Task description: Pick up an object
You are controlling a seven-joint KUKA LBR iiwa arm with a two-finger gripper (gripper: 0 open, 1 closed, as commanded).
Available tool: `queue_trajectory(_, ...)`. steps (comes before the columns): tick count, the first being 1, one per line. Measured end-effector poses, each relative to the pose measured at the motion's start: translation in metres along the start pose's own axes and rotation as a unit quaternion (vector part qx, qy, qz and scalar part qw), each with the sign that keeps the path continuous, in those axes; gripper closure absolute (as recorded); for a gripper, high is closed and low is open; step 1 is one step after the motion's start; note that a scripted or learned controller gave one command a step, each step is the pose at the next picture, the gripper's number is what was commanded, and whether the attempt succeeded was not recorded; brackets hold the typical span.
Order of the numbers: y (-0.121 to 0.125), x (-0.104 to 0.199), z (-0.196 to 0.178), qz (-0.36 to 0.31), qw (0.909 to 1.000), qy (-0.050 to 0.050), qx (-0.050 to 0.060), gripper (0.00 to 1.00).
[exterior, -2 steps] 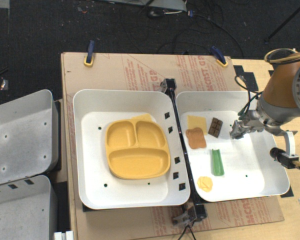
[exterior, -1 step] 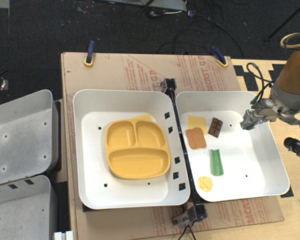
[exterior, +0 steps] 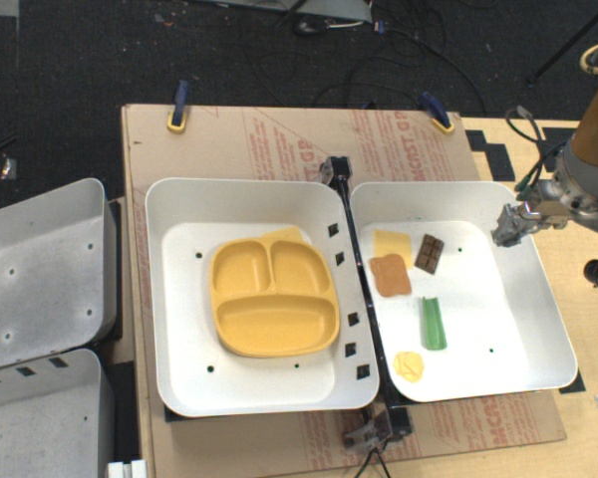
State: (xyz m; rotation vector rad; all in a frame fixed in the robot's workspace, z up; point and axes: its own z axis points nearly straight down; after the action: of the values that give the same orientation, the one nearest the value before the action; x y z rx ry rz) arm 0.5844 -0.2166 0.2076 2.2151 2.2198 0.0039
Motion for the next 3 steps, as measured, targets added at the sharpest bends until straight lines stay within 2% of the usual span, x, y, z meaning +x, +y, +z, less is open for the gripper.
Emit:
queue_trajectory(1, 0.002, 0.004, -0.044, 0.0, 1.0, 0.0, 0.0, 1.0)
queue_trajectory(3, 0.013, 0.11, -0.053, -0.003, 1.0, 0.002, 0.003, 1.0)
